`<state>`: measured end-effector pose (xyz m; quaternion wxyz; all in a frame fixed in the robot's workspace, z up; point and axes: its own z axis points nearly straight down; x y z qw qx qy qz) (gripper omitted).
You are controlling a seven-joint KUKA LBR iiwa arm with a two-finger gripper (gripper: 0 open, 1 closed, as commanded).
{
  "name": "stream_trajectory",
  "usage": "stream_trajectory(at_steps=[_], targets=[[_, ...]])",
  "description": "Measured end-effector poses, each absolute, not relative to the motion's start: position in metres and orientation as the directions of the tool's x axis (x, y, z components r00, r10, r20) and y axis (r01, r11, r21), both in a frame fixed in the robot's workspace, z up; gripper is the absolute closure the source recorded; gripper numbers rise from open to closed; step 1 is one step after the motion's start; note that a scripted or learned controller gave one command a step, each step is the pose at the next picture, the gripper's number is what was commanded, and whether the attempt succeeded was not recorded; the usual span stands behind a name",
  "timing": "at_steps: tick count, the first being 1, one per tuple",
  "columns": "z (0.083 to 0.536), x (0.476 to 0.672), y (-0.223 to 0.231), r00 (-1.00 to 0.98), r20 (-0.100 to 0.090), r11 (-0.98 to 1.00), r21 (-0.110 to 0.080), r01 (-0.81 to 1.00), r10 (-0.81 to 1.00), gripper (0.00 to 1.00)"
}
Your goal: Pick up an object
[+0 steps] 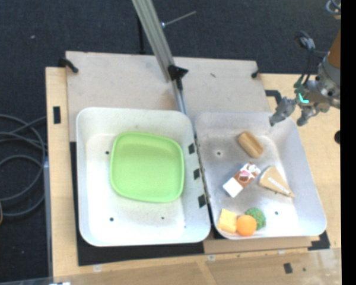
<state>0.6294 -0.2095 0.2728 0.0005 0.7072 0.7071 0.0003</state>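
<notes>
Hand hangs spread and holding nothing above right bin's top right corner, clear of the contents. Targets lie loose inside: bread roll nearest, then wedge, small box, orange. Green plate fills left bin.

We are seeing our gripper hovering open-fingered over the right bin's far corner, bread roll lying nearby, green plate sitting in left bin.
</notes>
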Motion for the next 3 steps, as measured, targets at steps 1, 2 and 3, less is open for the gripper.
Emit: stream_trajectory(at_steps=[1, 2, 3], targets=[[0.273, 0.629, -0.21, 0.0, 0.0, 0.0, 0.001, 1.0, 1.0, 0.0], [0.23, 0.628, -0.206, 0.0, 0.0, 0.0, -0.003, 1.0, 1.0, 0.0], [0.179, 0.635, -0.213, 0.001, 0.0, -0.001, -0.004, 1.0, 1.0, 0.0]])
